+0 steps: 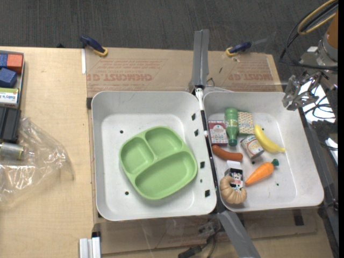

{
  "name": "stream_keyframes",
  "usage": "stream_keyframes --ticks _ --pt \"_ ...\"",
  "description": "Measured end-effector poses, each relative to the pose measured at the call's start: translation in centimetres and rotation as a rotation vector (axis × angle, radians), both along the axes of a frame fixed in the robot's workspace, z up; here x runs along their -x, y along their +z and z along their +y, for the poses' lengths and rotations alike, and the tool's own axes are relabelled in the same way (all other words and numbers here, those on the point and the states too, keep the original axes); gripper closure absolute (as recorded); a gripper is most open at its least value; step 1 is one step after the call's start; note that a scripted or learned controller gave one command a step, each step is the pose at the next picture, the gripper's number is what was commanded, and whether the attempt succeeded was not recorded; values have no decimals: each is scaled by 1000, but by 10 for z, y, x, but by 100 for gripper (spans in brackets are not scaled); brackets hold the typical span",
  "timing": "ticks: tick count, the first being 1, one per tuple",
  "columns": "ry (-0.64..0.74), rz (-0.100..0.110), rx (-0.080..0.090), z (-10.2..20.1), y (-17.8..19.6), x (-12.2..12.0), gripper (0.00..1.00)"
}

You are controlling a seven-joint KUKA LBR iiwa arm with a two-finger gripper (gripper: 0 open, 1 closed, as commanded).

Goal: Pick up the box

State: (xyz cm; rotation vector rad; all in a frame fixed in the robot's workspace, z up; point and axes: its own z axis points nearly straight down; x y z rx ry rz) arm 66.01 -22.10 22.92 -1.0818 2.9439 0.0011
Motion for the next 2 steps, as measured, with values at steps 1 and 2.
stream_keyframes --ticks 1,2 --pt "606 -2 1 0 7 5 100" --pt "795 -2 1 1 14 3 100"
